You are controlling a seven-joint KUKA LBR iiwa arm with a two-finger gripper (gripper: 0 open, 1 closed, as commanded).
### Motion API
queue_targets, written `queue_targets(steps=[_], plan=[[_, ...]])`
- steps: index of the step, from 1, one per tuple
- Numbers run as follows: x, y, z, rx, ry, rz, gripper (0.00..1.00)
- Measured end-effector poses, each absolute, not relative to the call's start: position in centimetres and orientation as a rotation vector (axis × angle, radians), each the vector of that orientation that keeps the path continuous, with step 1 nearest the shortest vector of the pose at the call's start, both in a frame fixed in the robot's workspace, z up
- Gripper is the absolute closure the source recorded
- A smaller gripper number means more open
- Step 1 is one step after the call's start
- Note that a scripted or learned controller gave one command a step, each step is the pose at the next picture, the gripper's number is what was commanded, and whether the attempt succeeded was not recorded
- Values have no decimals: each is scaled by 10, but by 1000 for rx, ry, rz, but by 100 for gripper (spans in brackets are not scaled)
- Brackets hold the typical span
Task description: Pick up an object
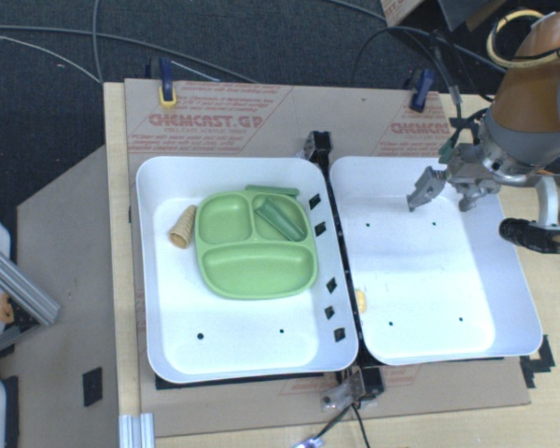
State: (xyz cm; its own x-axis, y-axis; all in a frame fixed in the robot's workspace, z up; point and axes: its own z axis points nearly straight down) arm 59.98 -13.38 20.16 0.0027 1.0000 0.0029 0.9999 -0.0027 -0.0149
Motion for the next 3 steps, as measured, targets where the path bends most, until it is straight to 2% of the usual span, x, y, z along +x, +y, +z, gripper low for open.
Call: queue_targets(steps=[1, 3], plan=[[603, -134, 209, -2220, -2220, 1, 0], [593, -131, 97, -2218, -2217, 4, 0]])
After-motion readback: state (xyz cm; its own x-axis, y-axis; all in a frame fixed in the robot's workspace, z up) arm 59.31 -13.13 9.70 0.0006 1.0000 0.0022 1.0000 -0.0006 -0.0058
